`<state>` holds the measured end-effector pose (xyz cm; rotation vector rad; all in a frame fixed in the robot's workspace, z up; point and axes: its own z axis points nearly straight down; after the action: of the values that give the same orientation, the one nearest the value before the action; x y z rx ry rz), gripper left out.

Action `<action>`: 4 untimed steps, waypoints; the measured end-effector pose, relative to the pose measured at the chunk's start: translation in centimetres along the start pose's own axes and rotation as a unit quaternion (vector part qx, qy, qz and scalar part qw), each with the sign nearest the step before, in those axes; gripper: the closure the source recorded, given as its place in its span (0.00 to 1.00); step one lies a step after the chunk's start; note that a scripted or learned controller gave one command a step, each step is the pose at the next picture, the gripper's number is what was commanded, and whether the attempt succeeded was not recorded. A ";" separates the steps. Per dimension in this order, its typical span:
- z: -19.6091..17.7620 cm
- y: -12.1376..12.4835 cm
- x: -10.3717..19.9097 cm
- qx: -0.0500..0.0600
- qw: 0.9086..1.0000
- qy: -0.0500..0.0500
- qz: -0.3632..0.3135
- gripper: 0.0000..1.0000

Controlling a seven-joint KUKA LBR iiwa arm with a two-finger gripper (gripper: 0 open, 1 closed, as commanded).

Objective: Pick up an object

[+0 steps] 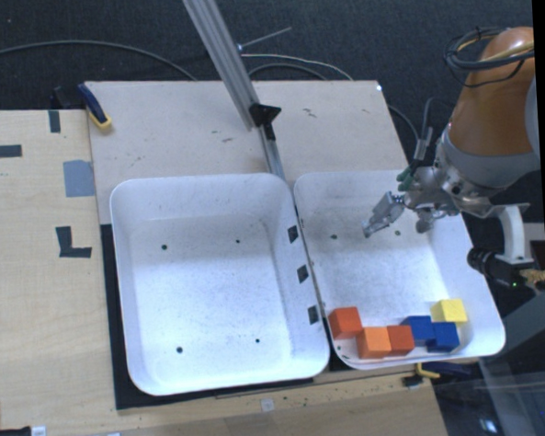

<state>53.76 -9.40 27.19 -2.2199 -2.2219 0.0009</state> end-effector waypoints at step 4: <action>-9.4 0.7 5.9 -0.005 1.000 0.000 -0.003 0.00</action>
<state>54.49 -3.50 36.58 -2.2190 -2.2324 -0.0088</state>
